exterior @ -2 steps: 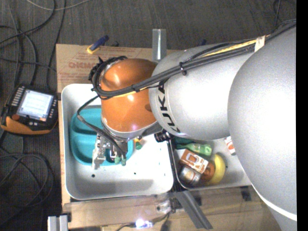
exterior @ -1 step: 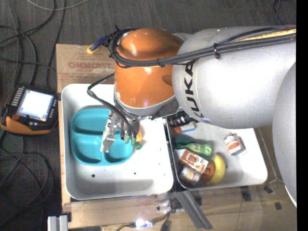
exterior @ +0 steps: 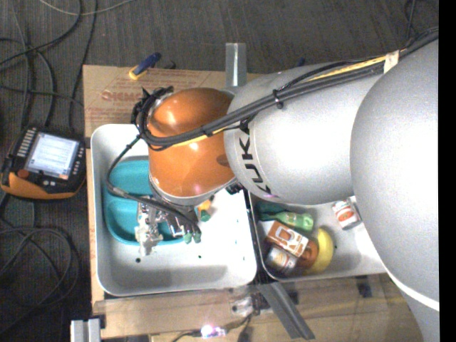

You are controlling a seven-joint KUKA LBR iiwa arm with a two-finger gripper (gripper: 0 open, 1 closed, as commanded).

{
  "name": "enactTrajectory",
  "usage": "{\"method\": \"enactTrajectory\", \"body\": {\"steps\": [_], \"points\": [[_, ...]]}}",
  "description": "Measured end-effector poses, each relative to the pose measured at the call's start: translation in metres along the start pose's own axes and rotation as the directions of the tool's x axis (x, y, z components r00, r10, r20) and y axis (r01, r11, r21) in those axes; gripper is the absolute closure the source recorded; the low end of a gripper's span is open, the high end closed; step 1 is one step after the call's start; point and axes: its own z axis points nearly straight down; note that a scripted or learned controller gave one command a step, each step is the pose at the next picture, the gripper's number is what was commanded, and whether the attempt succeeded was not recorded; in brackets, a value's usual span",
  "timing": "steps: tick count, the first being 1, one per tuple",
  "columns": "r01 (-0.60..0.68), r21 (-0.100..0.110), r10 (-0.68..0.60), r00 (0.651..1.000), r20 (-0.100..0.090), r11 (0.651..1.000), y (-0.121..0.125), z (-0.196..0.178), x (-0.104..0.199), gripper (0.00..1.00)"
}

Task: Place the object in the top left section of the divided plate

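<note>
Camera view: gripper (exterior: 147, 239) low over teal divided plate (exterior: 122, 204) in left bin (exterior: 178, 273); finger state and carried object impossible to tell. Probably placing step; next, confirming position over top-left section.

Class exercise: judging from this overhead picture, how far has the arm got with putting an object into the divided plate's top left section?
Done: the gripper is over the teal divided plate in the left bin. In hand: no object can be made out. Left: placing it; candidates lie in the right bin.
</note>
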Motion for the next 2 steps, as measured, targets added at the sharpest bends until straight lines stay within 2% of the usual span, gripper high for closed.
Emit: {"method": "enactTrajectory", "body": {"steps": [1, 2], "points": [[-0.058, -0.001, 0.058, 0.998, 0.002, 0.998, -0.01, -0.003, -0.055, 1.0], [-0.089, -0.001, 0.089, 0.996, -0.001, 0.996, 0.0, 0.022, -0.005, 1.0]]}}
